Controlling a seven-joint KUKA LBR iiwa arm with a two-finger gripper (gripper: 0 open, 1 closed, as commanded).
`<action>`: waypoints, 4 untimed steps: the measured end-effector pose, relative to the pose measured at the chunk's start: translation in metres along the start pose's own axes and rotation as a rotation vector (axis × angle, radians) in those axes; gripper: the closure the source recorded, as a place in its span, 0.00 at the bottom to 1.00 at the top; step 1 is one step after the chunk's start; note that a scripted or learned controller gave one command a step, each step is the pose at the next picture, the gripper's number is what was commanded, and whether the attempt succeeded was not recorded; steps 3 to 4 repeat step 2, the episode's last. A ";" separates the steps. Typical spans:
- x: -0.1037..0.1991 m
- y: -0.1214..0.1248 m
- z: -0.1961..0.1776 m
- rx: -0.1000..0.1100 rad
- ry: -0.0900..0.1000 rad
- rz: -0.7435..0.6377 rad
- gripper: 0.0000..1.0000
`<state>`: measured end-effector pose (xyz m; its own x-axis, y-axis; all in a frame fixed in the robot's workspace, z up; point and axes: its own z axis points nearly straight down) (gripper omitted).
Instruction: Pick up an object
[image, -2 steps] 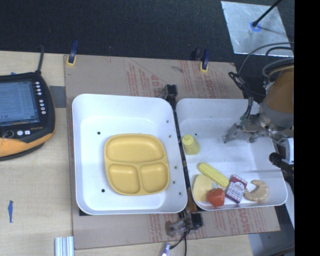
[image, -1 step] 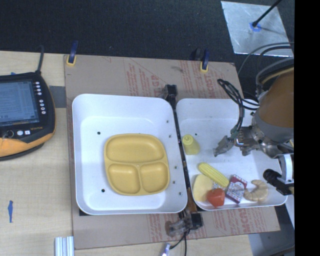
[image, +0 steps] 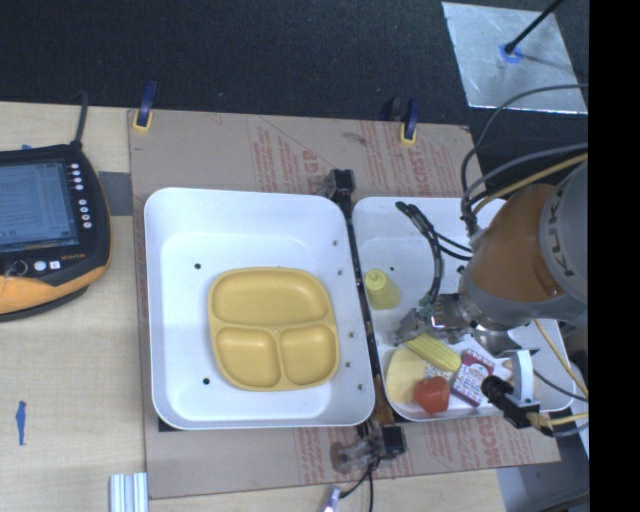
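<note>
The right bin (image: 392, 222) holds several small things. A small yellow bottle-shaped piece (image: 380, 288) lies near its left wall. At its front sit a yellow corn cob (image: 434, 350), a red rounded piece (image: 432, 394), a red-and-white packet (image: 470, 380) and a pale yellow disc (image: 402, 378) under them. The arm's orange band (image: 512, 250) hangs over the bin's right half. My gripper (image: 418, 322) is low in the bin, just above the corn cob and to the right of the yellow bottle-shaped piece. Nothing shows between its tips.
The left bin (image: 175, 240) bears a yellow divided plate (image: 272, 326). A tablet-like pendant (image: 45, 225) lies on the bench at far left. Black cables (image: 425, 235) loop over the right bin's back. Clamps sit at the cardboard's far edge.
</note>
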<state>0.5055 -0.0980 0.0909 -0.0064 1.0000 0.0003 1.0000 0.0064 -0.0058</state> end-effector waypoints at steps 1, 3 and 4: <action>-0.001 0.000 -0.010 0.001 -0.002 -0.004 1.00; 0.075 0.028 -0.101 -0.004 0.001 0.001 1.00; 0.075 0.028 -0.101 -0.004 0.001 0.001 1.00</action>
